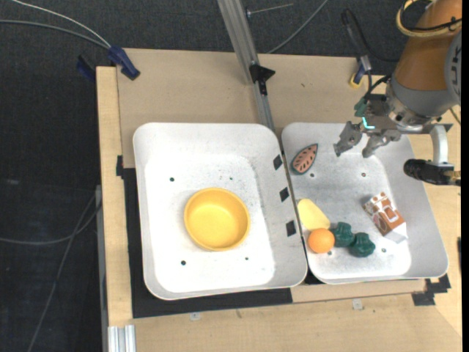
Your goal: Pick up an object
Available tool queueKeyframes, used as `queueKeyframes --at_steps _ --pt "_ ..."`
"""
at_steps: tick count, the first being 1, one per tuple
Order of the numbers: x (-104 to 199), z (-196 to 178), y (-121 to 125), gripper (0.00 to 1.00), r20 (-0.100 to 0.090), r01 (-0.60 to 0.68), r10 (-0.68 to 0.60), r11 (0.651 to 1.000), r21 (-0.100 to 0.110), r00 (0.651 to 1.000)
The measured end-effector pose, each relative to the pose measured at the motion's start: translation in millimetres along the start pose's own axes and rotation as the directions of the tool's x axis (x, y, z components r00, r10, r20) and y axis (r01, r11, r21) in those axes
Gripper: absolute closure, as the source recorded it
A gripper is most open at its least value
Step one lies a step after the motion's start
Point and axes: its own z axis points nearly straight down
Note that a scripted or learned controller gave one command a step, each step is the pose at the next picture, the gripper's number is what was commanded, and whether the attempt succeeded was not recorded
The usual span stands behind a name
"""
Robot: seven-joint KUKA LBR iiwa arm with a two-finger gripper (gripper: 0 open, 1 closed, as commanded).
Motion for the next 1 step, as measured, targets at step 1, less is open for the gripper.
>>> queueKeyframes --at_steps 1 --pt "-0.1 -5.2 1.9 0.00 0.001 0.001 -0.001 1.000 -0.009 1.000"
